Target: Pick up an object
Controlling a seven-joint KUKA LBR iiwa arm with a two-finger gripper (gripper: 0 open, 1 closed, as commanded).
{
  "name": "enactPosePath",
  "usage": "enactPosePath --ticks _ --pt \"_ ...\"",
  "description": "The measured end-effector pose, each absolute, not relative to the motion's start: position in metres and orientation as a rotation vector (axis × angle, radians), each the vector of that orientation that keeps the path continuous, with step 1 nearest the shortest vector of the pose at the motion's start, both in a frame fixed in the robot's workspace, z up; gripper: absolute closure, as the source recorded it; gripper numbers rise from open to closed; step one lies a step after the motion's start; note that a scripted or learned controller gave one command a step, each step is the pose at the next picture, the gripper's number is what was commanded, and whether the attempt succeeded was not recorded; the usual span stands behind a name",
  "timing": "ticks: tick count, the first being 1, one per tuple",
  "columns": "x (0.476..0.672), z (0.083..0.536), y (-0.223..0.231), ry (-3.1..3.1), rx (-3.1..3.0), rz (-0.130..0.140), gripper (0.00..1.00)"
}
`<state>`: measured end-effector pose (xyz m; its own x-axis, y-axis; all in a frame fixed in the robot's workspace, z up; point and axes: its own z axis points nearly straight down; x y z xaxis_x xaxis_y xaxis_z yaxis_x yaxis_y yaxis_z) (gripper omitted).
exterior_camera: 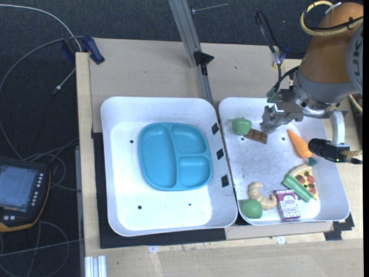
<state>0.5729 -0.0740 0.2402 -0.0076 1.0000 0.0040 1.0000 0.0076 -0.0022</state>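
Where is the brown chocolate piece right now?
The brown chocolate piece lies in the right bin, near its upper left, beside the green pepper, just under the pincer.

Small flat brown chocolate piece (258, 135), lying tilted near the right bin's (253, 172) far edge, beside a green pepper (242, 125)

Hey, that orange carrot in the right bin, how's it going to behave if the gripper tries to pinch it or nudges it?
The carrot looks like smooth, rigid toy plastic, so probably stiff, light and a bit slippery. Its tapered, rounded body lies flat on the right bin floor, so a nudge would likely roll or swing it. The gripper hovers nearby, above the brown piece.
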Motion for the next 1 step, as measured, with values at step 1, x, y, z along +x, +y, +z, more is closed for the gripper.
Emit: enactPosePath --ticks 1 --pt "0.5748 0.2297 -0.0239 -2.225 -2.211 0.000 1.00"
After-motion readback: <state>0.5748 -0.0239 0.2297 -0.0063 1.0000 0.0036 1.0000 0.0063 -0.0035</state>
